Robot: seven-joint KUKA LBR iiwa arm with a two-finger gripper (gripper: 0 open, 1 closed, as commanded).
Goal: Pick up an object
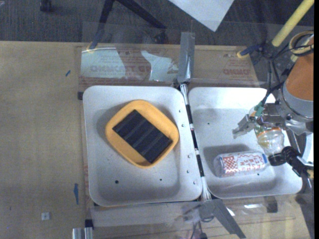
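Observation:
In the right bin (224,103) a red-and-white checked can (241,164) lies on its side near the front wall. My gripper (245,126) hovers above this bin, just behind the can and toward the right wall. A small clear plastic item (270,140) sits right beside the gripper; whether it is held cannot be told. A yellow pad with a dark ribbed panel on top (142,133) rests in the middle of the left bin (99,173).
A metal divider (187,59) and a clear wall stand behind the bins. Bare bin floor shows behind and to the left of the can. The wooden bench (35,133) stretches to the left.

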